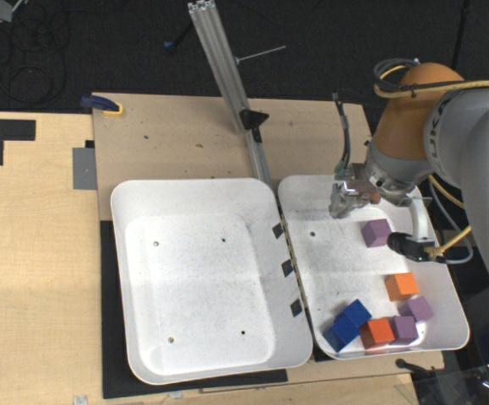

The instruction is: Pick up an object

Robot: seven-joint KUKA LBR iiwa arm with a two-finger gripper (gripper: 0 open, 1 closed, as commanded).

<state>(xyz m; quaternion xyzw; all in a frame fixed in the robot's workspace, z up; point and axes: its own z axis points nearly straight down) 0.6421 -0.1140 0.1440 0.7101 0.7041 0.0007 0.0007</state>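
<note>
Purple cube (376, 232) looks like the closest candidate for the pick, sitting alone in the upper part of the right bin (328, 260), just beside and slightly below-right of the pincer (343, 201). The pincer hangs over the bin floor near the far wall with nothing between its tips, and from this angle I honestly can't tell whether it's wide or narrow. My guess on what could go wrong: if it drops straight down from here it lands on bare plastic next to the cube instead of over it, or clips an edge and just shoves the cube away. The other stuff is bunched in the near corner: a blue block (346, 324), an orange cube (377, 332) touching it, 2 more purple ones (405, 328) (420, 308) and another orange cube (402, 286). That pile is tight against the bin wall, so going there risks a jammed or double grab. Left bin (193, 277) has nothing to grab. The black cable (409, 245) near the wrist hangs close to the purple cube too.
</note>
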